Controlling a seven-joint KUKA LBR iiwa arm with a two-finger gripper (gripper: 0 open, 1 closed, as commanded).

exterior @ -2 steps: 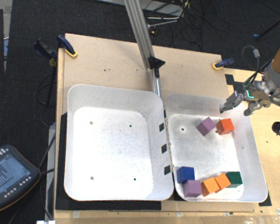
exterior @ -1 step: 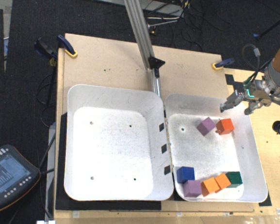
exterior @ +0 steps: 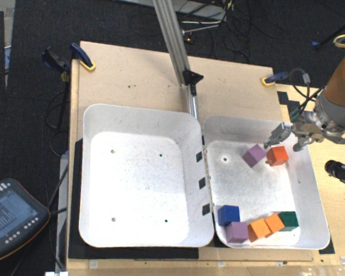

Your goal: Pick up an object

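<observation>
My gripper (exterior: pixel 289 138) hangs over the far right part of the right bin (exterior: pixel 311 194), its fingers spread open with nothing between them. Just below and left of the fingertips sit an orange cube (exterior: pixel 277 155) and a purple cube (exterior: pixel 255 155), side by side on the bin floor. Near the bin's front edge lies a cluster: a blue cube (exterior: pixel 229 214), a purple cube (exterior: pixel 237 231), two orange cubes (exterior: pixel 259 229) (exterior: pixel 274 223) and a green cube (exterior: pixel 288 220).
The left bin (exterior: pixel 101 128) lies beside the right one, with black clips (exterior: pixel 203 182) along the shared rim. A slanted metal pole (exterior: pixel 175 41) crosses the bench at the back. A teach pendant (exterior: pixel 3 219) rests at the lower left, off the bench.
</observation>
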